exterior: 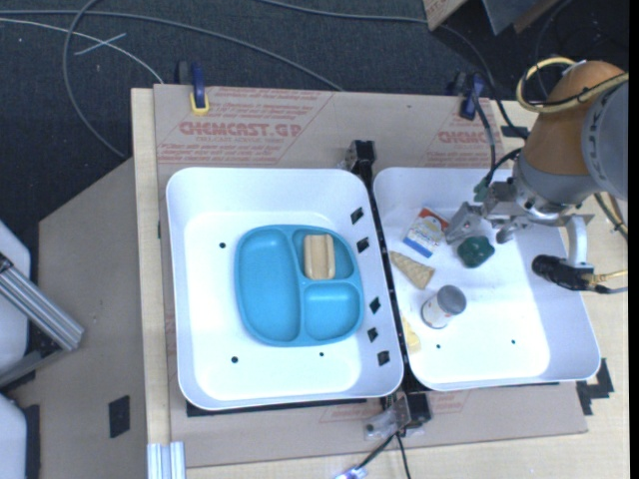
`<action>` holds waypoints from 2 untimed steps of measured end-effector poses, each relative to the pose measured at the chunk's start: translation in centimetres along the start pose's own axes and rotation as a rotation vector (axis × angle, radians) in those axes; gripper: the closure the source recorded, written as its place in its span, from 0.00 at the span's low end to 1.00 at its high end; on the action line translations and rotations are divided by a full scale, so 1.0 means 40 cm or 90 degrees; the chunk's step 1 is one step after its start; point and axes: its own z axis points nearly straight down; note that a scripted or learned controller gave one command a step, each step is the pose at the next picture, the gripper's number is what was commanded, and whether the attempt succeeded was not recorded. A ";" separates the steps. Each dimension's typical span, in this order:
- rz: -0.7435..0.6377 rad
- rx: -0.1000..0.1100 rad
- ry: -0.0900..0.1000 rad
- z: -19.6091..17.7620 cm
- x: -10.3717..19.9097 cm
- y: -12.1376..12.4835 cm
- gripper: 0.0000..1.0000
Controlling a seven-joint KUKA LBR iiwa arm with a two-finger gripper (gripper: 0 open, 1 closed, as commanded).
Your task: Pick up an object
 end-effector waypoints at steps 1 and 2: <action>0.000 -0.006 -0.001 -0.040 -0.001 0.006 1.00; 0.001 -0.009 -0.003 -0.184 -0.007 -0.015 1.00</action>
